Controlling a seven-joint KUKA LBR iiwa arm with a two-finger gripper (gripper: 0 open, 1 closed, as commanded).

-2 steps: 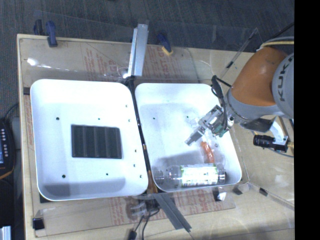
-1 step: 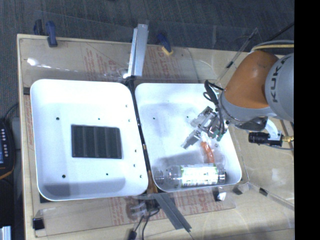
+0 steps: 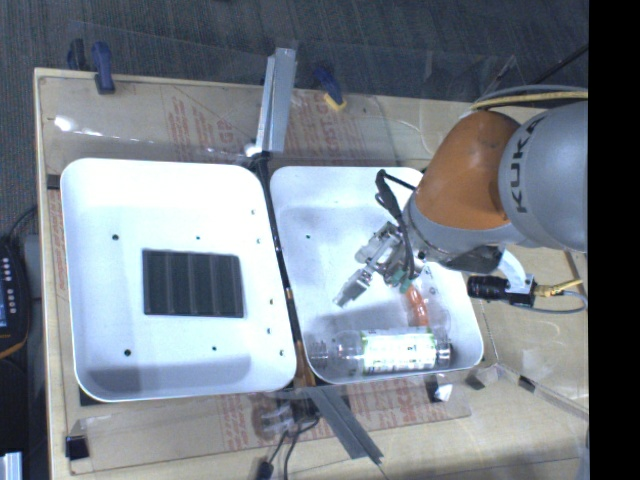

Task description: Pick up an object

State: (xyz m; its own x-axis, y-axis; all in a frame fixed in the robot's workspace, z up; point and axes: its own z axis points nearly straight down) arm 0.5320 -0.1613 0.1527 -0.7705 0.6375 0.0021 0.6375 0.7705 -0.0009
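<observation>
overhead view of the counter (image 3: 60, 118) with two white bins. the hand (image 3: 365, 273) hangs over the middle of the right bin (image 3: 310, 218); whether it is wide or narrow cannot be told. a clear bottle (image 3: 385, 353) with a green label lies along that bin's near wall. the left bin (image 3: 100, 208) carries a dark ribbed panel (image 3: 193, 283).
</observation>
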